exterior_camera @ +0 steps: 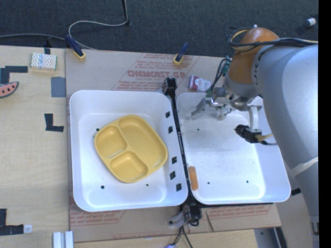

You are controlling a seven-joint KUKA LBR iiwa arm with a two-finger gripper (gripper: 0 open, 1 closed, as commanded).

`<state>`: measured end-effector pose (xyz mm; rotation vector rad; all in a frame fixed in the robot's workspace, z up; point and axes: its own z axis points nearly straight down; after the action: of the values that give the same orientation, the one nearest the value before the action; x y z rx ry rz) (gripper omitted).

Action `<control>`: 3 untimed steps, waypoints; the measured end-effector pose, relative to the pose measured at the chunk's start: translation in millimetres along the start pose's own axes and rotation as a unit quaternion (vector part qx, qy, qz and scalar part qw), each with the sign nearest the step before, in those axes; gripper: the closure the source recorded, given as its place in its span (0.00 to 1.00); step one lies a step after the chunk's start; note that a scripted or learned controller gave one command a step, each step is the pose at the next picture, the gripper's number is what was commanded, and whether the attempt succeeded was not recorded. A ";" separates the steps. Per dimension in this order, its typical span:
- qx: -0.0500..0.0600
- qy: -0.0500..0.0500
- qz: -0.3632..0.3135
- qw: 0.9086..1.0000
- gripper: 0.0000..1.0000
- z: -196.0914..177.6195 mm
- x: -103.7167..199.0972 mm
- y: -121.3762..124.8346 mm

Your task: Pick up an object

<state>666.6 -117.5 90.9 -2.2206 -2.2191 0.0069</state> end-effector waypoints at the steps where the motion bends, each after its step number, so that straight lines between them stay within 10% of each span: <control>1: -0.001 -0.001 -0.001 1.000 1.00 -11.4 0.4 1.2; 2: -0.001 -0.001 -0.001 1.000 0.00 -11.2 0.4 1.1; 3: -0.001 -0.002 -0.001 1.000 1.00 -20.8 0.3 1.0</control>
<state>667.7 -117.1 111.8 -2.2203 -2.2254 0.0105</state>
